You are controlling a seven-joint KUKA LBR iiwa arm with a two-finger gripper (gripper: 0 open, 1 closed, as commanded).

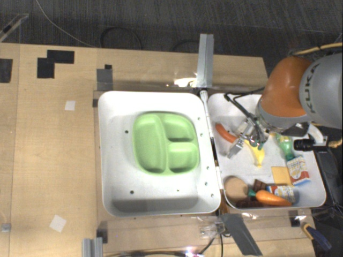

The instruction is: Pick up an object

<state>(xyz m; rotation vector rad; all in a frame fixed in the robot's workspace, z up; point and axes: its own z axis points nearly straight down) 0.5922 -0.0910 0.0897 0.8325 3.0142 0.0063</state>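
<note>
Tool [242,142] low in right bin [321,194], fingers apparently slightly parted, nothing seen between them; orange-red piece [225,133] just left, yellow piece [258,154] just right. Carrot [272,198] near edge. Green divided tray [165,142] in left bin [115,159]

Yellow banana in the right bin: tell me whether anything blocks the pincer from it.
Nothing visible does. The pincer hangs just left of the yellow banana; the orange-red piece lies on the pincer's other side.

Claw [242,142] hangs over the right bin [321,197], perhaps above the banana [258,155].
</note>
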